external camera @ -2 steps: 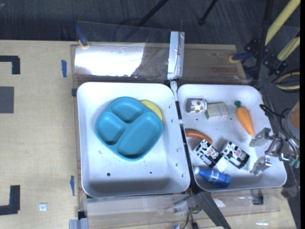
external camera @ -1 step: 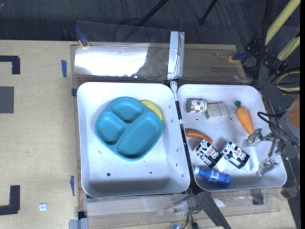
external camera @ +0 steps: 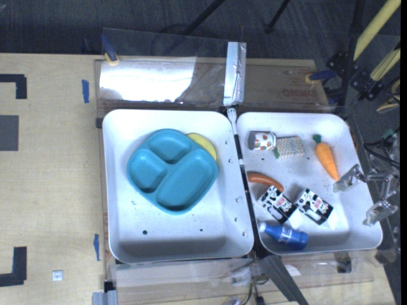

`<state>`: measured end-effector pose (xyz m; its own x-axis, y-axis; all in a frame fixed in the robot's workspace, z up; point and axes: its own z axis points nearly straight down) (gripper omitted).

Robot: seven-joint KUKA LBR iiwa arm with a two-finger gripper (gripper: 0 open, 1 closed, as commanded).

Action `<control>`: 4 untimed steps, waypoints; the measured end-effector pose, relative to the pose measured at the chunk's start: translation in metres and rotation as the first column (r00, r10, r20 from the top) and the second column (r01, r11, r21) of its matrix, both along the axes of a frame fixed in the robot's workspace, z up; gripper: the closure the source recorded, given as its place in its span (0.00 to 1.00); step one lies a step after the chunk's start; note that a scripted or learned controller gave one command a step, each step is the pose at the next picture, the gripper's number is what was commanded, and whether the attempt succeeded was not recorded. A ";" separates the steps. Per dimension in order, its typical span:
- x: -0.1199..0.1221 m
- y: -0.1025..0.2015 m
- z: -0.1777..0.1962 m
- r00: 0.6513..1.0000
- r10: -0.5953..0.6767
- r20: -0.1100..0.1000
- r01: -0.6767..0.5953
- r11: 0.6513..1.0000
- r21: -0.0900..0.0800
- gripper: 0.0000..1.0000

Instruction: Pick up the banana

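The banana (external camera: pixel 205 145) is yellow and lies in the left bin (external camera: pixel 127 227). Most of it is hidden under the upper right edge of a blue divided plate (external camera: pixel 172 169), so just a curved strip shows. My gripper (external camera: pixel 364 196) hangs over the right rim of the right bin (external camera: pixel 343 234), far to the right of the banana. Its two metal fingers (external camera: pixel 348 178) stand apart, open, with nothing between them.
The right bin holds an orange carrot (external camera: pixel 327 159), a reddish sausage (external camera: pixel 264 178), two cow-patterned blocks (external camera: pixel 275 203) (external camera: pixel 315 206), a blue cup (external camera: pixel 286 235), a small can (external camera: pixel 261 141) and a speckled sponge (external camera: pixel 289 146). A divider (external camera: pixel 240 170) separates the bins.
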<state>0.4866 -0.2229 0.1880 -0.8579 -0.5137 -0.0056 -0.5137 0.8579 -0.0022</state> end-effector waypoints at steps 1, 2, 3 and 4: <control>0.018 0.009 -0.026 0.999 0.041 -0.003 -0.041 0.999 0.001 0.00; 0.011 0.001 -0.020 0.739 0.674 -0.001 -0.674 0.739 -0.001 0.00; -0.003 0.002 -0.053 0.610 0.792 -0.002 -0.792 0.610 0.003 0.00; -0.002 0.003 -0.043 0.615 0.789 0.002 -0.789 0.615 0.002 1.00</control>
<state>0.4846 -0.2199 0.1446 -0.1221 -0.9925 -0.0085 -0.9925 0.1221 -0.0014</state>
